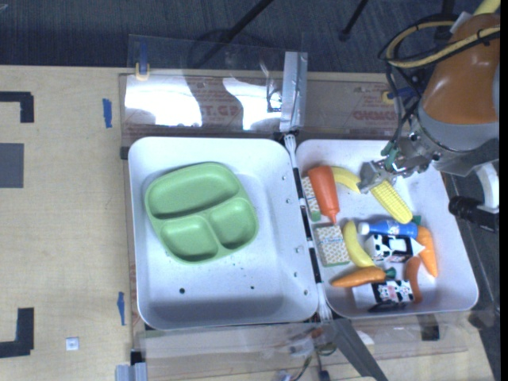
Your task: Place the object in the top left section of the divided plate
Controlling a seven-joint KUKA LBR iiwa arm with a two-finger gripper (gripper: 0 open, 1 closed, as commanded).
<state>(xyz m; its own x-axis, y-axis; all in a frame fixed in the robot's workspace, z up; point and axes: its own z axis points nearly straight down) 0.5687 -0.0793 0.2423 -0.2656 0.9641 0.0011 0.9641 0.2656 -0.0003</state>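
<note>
Orange-banded and bulky, the arm [464, 78] is looming at the upper right of the camera view, reaching down into the right bin [460, 288] from that side. Its gripper [386, 171] is hanging just over the upper end of a corn cob [394, 200]; whether the jaws are spread or pressed together cannot be told from this slant, and nothing is visibly sitting between them.

Judging by that closeness, the corn cob is looking like the thing to be picked. It is lying at the top of the right bin's clutter, its long axis running from upper left to lower right, with the gripper at its upper-left end. A yellow banana [346, 180] is curving just beside it to the left, touching an orange carrot-like toy [325, 194], so a grasp across the cob's short width would be crowding those neighbours least.

The green divided plate [202, 209] is resting in the left bin [159, 292], well apart from the gripper, across the wall between the bins. Its top left section [190, 190] is the long, wide one along the plate's upper edge. Any carry would therefore be heading leftward and slightly down in the view.
</note>
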